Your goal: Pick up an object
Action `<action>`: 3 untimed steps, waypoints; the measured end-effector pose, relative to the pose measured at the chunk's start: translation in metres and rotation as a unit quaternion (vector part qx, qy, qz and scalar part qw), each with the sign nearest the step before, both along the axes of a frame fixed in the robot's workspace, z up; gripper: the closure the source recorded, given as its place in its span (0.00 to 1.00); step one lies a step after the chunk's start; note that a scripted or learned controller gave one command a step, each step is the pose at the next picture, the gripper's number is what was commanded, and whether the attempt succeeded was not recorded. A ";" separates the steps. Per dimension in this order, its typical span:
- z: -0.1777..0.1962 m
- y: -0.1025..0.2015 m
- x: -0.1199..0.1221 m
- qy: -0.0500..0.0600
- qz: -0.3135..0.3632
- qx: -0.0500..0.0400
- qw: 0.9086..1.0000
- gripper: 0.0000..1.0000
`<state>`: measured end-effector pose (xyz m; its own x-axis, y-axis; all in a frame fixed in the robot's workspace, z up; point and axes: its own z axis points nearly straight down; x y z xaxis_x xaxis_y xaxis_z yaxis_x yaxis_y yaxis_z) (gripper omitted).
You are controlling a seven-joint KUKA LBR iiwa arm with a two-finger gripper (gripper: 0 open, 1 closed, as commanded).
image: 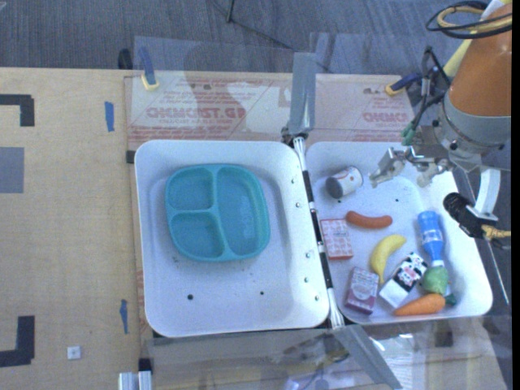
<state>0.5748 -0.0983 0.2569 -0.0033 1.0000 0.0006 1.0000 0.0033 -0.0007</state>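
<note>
Nothing is lifted yet; the gripper (404,162) hangs spread and bare over the right bin (479,295), near the can (344,181); sausage (368,219), banana (387,254) and carrot (420,305) lie below; the whole pick remains.

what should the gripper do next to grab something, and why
Probably lower toward the small can and close on it. The gripper hangs at the back of the right bin with nothing between its fingers, and the can lies just to its left, apart from the sausage and banana.
</note>
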 end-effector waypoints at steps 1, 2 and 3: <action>-0.073 0.041 -0.010 0.000 0.027 0.000 1.000 0.00; -0.161 -0.027 -0.015 -0.002 0.077 0.000 0.997 0.00; -0.151 -0.029 -0.015 -0.003 0.076 -0.001 0.997 1.00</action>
<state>0.5600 -0.1274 0.1058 -0.1540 0.9881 -0.0014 0.9881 0.1540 0.0052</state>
